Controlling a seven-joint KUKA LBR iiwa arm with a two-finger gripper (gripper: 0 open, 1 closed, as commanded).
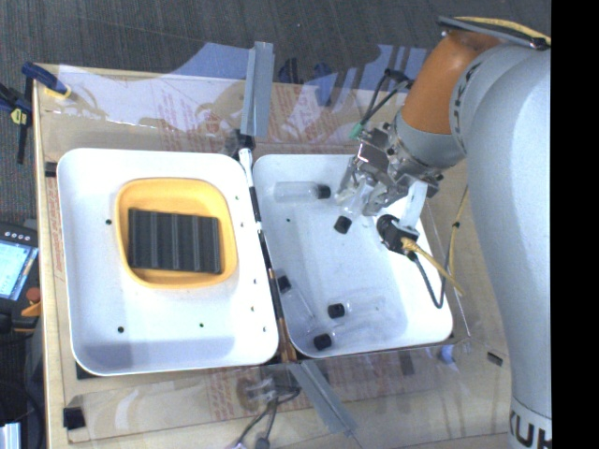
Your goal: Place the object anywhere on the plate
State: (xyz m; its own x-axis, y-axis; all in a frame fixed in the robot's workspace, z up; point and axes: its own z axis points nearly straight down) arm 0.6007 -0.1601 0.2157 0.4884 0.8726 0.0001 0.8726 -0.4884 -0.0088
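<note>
Two-finger gripper is hovering over right white bin, fingers spread w/ nothing between. Clear black-capped vials are lying there; slick, prob slipping. Yellow square plate is waiting in left bin.

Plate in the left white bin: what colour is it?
Yellow-rimmed plate with a dark ribbed centre, seen in the camera view.

Hand sits over the far part of the right bin. Just left of the hand, a clear tube lies in the same bin. Nearer the camera than the hand, a second clear tube lies by the bin's near wall. Well left of the hand, the left bin holds the plate. Both bins rest on the bench.
</note>
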